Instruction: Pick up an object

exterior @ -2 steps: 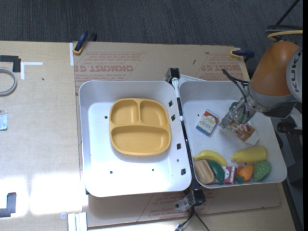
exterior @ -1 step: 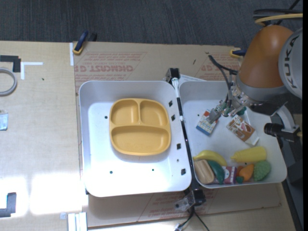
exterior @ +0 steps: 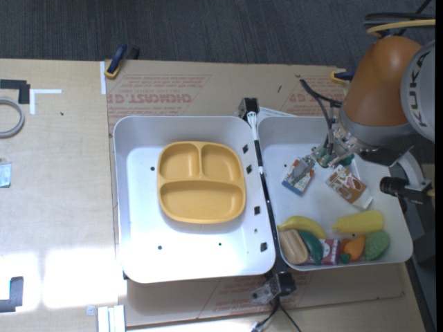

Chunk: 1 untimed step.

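One small blue-edged packet [exterior: 298, 176] is lying in the right bin [exterior: 398, 254], its long axis tilting from lower left to upper right. The arm is reaching in from the right, its gripper [exterior: 331, 154] hovering just beside the packet; its grip state is unclear.

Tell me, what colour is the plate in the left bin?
The plate is yellow-orange, with three compartments. It shows well in the camera view.
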### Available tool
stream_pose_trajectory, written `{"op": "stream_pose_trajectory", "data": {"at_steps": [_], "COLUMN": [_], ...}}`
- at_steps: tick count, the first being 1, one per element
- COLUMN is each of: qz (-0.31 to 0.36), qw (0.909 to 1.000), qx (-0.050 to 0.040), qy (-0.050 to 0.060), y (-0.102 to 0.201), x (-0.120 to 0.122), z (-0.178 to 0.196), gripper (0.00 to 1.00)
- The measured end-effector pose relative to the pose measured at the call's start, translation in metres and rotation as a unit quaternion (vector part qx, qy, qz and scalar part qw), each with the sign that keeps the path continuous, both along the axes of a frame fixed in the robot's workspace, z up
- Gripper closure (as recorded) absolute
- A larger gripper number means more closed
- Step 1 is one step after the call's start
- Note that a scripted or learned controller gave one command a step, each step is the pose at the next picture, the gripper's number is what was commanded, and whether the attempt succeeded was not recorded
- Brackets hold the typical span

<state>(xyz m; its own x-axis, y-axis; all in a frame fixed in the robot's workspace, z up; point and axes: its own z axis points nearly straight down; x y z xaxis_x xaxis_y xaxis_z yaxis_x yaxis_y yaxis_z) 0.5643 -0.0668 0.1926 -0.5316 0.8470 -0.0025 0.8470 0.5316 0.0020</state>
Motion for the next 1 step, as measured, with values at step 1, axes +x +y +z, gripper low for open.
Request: {"op": "stream_pose_trajectory", "data": {"at_steps": [1], "qz": [0.186], "qw": [0.9826], "qx": [-0.0003], "qy": [0.001], "y": [-0.0839], "x": [0.0084], "z": [-0.0821], "gripper": [0.00]}}
